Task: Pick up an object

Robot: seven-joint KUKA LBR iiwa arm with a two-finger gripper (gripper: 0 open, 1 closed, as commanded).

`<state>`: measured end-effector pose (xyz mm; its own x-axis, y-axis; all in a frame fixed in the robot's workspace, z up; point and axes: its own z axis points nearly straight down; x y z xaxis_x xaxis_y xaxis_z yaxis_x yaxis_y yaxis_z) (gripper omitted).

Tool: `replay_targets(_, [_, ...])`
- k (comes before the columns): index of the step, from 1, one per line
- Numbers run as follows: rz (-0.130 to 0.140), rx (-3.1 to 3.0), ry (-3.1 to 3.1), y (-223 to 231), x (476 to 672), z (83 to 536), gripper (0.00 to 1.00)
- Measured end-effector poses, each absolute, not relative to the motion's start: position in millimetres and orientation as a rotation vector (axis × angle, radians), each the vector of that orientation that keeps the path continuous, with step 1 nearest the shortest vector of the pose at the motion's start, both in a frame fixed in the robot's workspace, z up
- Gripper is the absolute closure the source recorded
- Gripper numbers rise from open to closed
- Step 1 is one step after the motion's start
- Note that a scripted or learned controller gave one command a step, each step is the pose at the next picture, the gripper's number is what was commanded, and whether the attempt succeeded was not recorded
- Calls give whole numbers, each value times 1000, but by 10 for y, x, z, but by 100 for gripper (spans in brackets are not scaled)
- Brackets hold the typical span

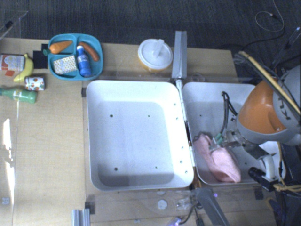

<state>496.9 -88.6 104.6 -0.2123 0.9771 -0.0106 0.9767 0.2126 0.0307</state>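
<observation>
A pink cloth (217, 160) lies bunched in the right bin (207, 102), near its front left corner. My gripper (219, 141) is low in that bin, its tip at the cloth's upper right edge and touching or just over it. A small green piece shows at the tip, against the cloth. The arm's orange band (259, 108) and grey wrist hang over the right side of the bin and hide what lies beneath them.
The left bin (136, 133) sits beside the right one, with a metal divider rail (179, 55) between them. Behind the bins stand a white lidded cup (155, 54) and a blue tray (75, 56) of toy food. More toys (23, 81) lie far left.
</observation>
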Motion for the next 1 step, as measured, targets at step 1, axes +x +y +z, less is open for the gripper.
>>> replay_targets(1, [3,2177,2262,-542,5168,2469,100])
